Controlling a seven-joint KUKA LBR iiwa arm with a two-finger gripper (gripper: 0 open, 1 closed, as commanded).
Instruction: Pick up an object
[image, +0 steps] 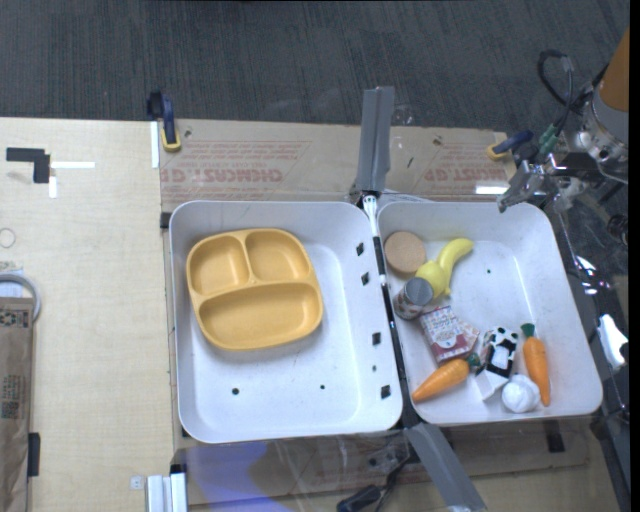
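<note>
Yellow plate (255, 288) (divided) in left bin (190, 400)

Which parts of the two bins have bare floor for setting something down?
Left bin: bare strip below and right of the yellow plate. Right bin: bare upper right, beside the banana. Crowded along its left and bottom: carrots, packet, white ball.

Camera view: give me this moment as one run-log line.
hand: above right bin's far rim, nothing seen held | right bin: toys, untouched | left bin: yellow divided plate
</note>
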